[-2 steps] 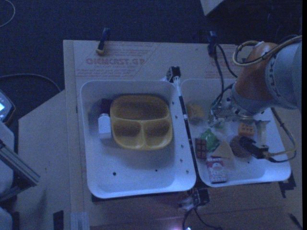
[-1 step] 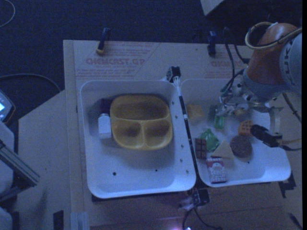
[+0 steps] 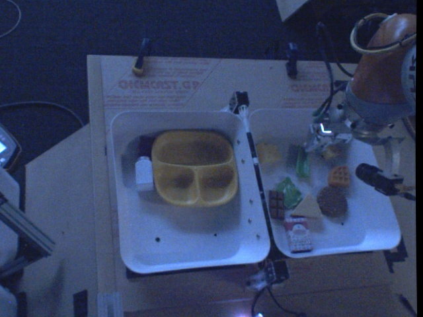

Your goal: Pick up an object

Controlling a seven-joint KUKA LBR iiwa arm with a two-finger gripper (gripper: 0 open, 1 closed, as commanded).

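The gripper (image 3: 324,136) hangs low over the far part of the right bin (image 3: 380,233), and the dim light leaves it impossible to tell whether it is open or closed, or whether anything is caught in it. Taking the gripper as the landmark, a pale yellowish piece (image 3: 328,152) lies directly beneath it, a green stick-like item (image 3: 303,164) sits just beside it toward the bin divider, and a yellow lump (image 3: 268,153) lies further that way. Nearer the camera from the gripper are a small waffle (image 3: 339,176), a round brown cookie (image 3: 331,202), a pale wedge (image 3: 307,207), a green packet (image 3: 288,191), a dark chocolate bar (image 3: 276,205) and a red-and-white carton (image 3: 299,234). Well away from the gripper, the left bin (image 3: 132,243) holds a yellow divided plate (image 3: 194,168) with a small white bottle (image 3: 143,174) touching its edge.

The likeliest failure is a closing grip that nudges the green stick or pins two crowded items at once, since they lie so close together.
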